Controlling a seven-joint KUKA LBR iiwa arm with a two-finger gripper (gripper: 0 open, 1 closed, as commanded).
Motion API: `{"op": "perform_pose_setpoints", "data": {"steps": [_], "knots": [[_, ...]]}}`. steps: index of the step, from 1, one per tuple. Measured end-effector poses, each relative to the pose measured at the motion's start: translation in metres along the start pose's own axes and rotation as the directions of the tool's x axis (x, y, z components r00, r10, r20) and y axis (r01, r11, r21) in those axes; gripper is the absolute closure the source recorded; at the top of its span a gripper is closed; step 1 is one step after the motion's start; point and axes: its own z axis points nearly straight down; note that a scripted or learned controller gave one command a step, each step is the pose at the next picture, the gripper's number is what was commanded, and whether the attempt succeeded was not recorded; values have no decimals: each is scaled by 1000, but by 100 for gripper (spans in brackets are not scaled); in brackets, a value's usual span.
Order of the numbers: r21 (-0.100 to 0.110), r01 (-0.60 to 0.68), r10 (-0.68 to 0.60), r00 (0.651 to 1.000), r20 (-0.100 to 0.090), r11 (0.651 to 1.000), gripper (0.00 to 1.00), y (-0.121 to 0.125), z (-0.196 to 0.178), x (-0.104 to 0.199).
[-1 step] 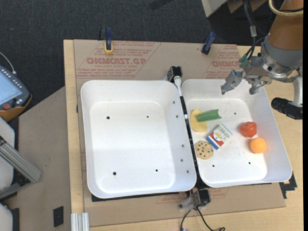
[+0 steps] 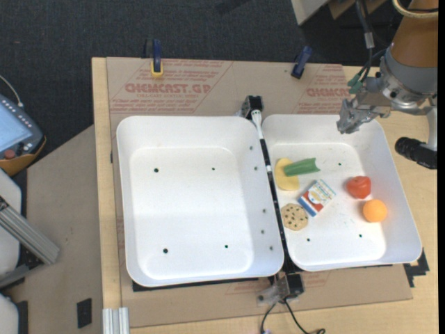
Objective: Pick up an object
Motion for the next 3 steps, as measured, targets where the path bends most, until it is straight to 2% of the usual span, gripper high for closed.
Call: {"op": "perform_pose_setpoints", "data": {"steps": [1, 2, 3], "knots": [[8, -3, 3, 1000, -1, 1000, 100, -46, 16, -13], [5, -10, 10, 1000, 1, 1000, 100, -121, 0, -78], [8, 8, -8, 1000, -5, 1000, 100, -105, 53, 19]]}}
